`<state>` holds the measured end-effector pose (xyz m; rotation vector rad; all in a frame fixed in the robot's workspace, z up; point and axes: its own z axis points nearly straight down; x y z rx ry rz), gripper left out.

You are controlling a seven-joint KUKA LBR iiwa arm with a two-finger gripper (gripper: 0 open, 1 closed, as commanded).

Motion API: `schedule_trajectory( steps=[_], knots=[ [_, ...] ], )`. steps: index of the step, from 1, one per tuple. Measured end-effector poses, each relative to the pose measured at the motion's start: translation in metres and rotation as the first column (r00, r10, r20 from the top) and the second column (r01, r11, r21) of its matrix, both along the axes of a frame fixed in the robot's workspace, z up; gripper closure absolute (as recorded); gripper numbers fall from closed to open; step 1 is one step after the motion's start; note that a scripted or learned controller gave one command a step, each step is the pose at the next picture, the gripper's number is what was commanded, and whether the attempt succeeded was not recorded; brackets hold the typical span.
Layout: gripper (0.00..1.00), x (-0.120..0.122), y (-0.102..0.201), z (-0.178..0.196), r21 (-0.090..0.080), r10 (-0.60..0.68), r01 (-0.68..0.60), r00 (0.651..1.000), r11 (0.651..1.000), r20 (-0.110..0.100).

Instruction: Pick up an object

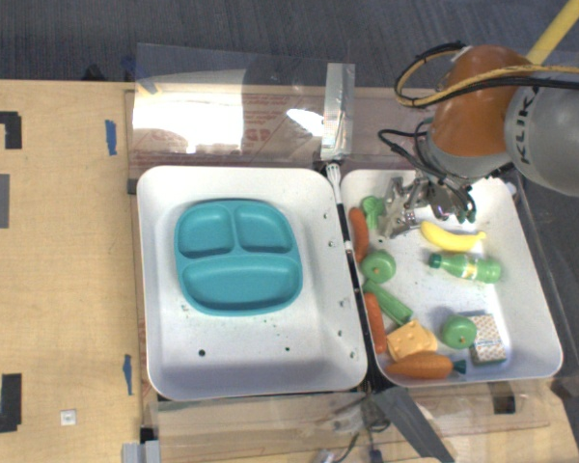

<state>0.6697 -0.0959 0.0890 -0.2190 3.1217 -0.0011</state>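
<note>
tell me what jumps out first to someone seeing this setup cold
Probably the teal divided plate, alone in the middle of the left bin. Next, the right bin crowded with toy food, such as a yellow banana and an orange carrot. The gripper hangs over that bin's far end.

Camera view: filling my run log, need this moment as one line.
arm: over right bin | gripper: low, beside banana | teal plate: left bin
</note>
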Motion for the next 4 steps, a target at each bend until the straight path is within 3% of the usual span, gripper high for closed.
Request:
schedule_trajectory(
  steps=[1, 2, 3, 4],
  knots=[
    [1.00, -0.003, -0.128, -0.001, -0.006, 0.096, -0.096, 0.995, 0.995, -0.002],
    [1.00, 0.000, -0.073, 0.000, -0.003, 0.332, -0.332, 0.943, 0.943, -0.004],
    [1.00, 0.000, -0.033, 0.000, -0.001, 0.299, -0.299, 0.954, 0.954, -0.004],
    [1.00, 0.001, -0.013, 0.174, -0.008, 0.264, -0.264, 0.964, 0.964, 0.010]
  ],
)
